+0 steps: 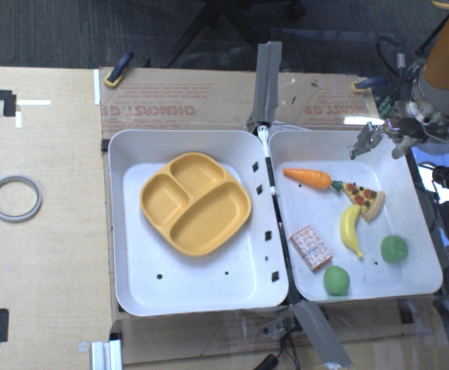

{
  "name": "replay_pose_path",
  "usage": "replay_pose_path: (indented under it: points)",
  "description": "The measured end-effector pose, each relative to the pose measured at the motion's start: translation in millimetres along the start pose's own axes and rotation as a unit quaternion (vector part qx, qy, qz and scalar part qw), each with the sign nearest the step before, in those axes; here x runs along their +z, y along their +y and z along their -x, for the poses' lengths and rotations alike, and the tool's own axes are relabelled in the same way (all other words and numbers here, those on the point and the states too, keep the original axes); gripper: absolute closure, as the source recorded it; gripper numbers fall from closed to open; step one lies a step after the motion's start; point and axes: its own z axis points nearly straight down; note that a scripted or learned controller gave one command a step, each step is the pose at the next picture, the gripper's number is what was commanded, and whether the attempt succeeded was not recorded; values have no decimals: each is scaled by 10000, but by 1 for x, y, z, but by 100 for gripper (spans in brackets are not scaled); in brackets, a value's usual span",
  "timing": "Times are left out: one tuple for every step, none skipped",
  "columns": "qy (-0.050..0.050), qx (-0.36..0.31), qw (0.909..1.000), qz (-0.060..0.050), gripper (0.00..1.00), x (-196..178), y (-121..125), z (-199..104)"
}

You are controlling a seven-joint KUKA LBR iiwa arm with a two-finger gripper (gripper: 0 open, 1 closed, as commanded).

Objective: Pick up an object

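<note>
The tool (380, 139) hung over the far right corner of the right white bin (421, 230), with its two fingers spread apart and nothing between them. It was up high, so it was not touching any toy. It looked ready to come down and grab one, but no pick had been made yet.

The things to pick all lay in that right bin. The orange toy carrot (308, 178) lay near the far wall, closest to the tool, with its green end pointing at the toy pizza slice (363, 199). The pizza slice was just beside the yellow toy banana (352, 230), and the two looked like they touched. That could make either one hard to grab alone. The small pink and white box (311, 247) lay flat near the left wall of the bin. One green ball (336, 280) sat near the front edge, and another green ball (394, 249) sat to the right of the banana. Balls roll, so they may slip from the fingers. The carrot was long, thin and by itself, so it seemed the easiest pick.

The left white bin (132, 230) held a yellow plastic plate with three parts (196, 203), lying flat in the middle, perhaps as a place to drop things.

On the counter (47, 268), a grey tape ring (15, 198) lay well apart from both bins.
</note>
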Motion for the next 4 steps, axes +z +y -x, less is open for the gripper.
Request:
replay_pose_path:
  points:
    - [1, -1377, 9905, 7, 0, 126, -10, 15]
    - [-47, -2355, 9718, 100, 0, 143, -64, 21]
    - [-71, -2333, 9723, 126, 100, 132, -63, 22]
    - [-3, -1498, 9887, 13, 100, 51, -52, -101]
